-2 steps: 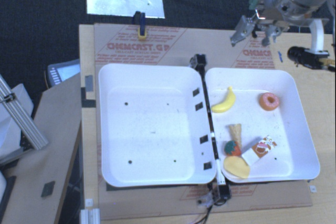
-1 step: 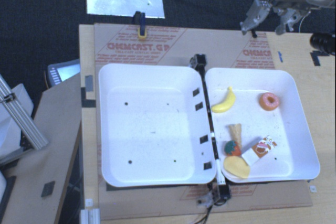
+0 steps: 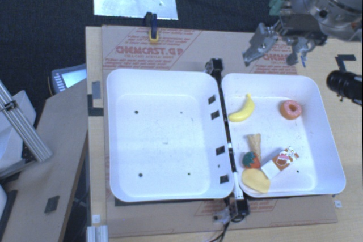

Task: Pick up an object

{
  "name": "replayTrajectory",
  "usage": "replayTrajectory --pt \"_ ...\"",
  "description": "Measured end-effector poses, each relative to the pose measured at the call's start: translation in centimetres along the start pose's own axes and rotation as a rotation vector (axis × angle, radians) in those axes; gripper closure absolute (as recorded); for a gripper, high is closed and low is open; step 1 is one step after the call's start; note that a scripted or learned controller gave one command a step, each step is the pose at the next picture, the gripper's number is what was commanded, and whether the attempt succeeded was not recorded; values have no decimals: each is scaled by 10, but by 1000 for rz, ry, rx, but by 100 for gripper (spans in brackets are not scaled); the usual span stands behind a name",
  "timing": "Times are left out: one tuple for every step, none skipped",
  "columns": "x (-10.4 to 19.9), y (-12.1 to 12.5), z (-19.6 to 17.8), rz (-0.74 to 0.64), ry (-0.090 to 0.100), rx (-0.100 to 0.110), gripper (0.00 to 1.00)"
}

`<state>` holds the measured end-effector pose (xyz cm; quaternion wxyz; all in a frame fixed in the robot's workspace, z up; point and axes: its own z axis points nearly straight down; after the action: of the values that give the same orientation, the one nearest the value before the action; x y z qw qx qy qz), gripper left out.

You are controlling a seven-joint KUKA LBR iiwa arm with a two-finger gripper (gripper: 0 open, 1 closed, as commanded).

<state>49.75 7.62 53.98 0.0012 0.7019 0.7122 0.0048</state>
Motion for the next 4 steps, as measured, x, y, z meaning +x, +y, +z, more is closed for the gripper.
replayTrajectory --pt "46 -11 5 5 -3 6 0" --pt "107 -10 5 4 -2 6 0" --pt "115 -10 12 9 -4 7 0" --pt "153 -9 5 7 -2 6 0"
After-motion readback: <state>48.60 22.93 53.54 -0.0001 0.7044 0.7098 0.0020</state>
